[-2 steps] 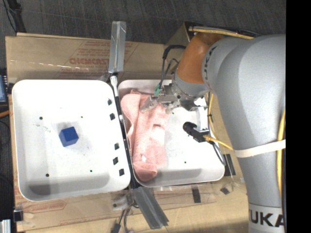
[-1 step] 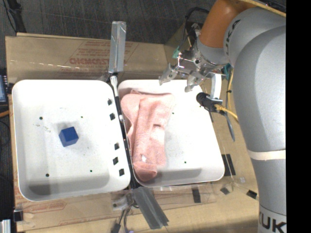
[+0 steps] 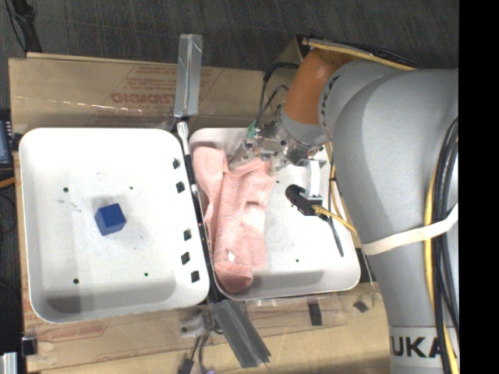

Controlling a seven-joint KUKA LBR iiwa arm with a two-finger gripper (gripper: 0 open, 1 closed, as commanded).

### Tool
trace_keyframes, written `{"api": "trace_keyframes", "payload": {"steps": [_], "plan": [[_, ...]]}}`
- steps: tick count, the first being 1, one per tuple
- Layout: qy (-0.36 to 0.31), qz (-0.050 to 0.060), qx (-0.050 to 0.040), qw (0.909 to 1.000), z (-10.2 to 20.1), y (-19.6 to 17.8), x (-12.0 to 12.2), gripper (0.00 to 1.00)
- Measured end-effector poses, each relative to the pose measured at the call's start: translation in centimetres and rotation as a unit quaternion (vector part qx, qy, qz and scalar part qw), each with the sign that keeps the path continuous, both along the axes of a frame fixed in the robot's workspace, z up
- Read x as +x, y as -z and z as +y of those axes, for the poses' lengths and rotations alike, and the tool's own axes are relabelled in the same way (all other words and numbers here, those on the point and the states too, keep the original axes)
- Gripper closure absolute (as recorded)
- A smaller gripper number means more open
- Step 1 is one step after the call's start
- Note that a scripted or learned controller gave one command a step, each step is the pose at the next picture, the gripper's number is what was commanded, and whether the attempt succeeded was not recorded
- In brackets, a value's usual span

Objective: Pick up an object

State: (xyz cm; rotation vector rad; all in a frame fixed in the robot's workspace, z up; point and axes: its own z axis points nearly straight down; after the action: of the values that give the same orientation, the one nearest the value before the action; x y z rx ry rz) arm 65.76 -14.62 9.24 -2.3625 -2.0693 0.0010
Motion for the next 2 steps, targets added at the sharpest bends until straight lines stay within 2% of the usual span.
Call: {"api": "trace_keyframes", "payload": {"steps": [1,2], "plan": [[0.038,0.003,0.0005,0.9993,0.47,0.13,-0.9,0.0],[0.035,0.004,0.0012,0.9994,0.58,-0.87,-0.87,1.0]]}}
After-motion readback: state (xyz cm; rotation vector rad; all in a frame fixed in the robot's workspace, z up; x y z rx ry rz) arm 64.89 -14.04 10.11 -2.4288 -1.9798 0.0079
